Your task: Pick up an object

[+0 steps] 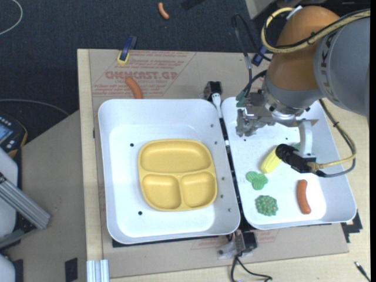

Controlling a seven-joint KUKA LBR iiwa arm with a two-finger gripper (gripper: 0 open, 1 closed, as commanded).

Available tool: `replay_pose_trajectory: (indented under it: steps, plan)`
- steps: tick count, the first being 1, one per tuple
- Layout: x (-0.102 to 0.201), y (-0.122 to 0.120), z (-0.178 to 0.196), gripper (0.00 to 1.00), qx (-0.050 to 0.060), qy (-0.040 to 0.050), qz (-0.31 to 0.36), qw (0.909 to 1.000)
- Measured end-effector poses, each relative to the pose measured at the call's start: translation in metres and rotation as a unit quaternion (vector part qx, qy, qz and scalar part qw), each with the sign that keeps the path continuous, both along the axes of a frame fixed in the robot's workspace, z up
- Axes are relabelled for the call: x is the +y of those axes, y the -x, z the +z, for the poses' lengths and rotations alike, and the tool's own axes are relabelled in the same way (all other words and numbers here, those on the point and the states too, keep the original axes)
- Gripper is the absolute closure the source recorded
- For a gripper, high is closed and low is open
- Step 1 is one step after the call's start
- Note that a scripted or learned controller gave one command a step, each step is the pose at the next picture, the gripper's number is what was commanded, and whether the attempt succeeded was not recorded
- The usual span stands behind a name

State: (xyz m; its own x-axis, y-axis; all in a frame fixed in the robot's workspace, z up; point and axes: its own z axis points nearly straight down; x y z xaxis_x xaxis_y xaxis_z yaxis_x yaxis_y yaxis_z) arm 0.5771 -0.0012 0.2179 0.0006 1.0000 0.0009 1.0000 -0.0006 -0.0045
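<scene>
Where tool (249, 125) hovers, near bin rim (225, 135).

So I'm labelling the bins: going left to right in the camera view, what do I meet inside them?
Yellow divided tray → green leafy piece → green bumpy piece → yellow piece → red sausage.

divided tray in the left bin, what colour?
Pale yellow: the divided tray in the left bin, seen in the camera view.
</scene>
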Motion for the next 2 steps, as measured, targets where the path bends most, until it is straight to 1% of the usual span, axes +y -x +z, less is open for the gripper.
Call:
replay_pose_trajectory:
  steps: [1,2]
  plan:
    - [0.002,-0.012,-0.002,1.00,-0.003,0.0006,0.001,1.0000]
    - [0.005,-0.010,0.018,1.00,-0.004,0.0004,0.001,1.0000]
